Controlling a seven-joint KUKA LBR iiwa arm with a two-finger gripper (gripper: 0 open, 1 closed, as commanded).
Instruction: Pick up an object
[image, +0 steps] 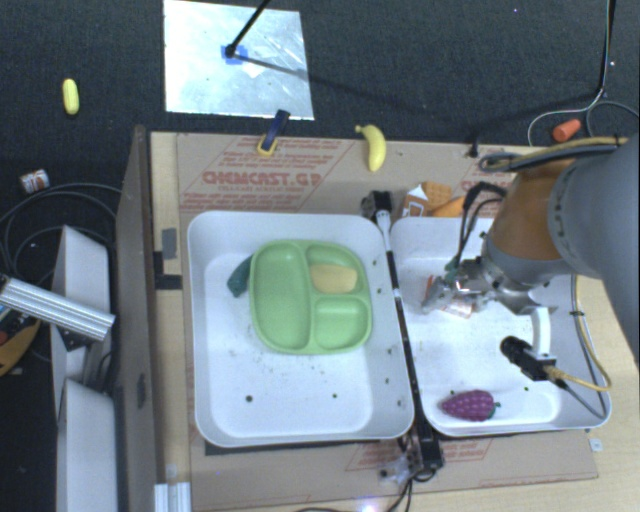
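My gripper (447, 293) hangs low over the left middle of the right bin (570, 415), reaching in from the right. A small pinkish patch (462, 309) lies right under it; what it is stays unclear. A purple bunch of grapes (468, 404) lies near the right bin's front edge, well apart from the gripper. In the left bin (215, 400) sits a green divided plate (300, 320) with a yellow piece (334, 277) in its far right compartment. A dark teal item (239, 275) rests against the plate's left side.
A yellow banana (374, 147) lies on the cardboard behind the bins. An orange object (447, 204) sits just behind the right bin's back rim. A black divider (396, 300) runs between the two bins. Cables and metal parts crowd the far left.
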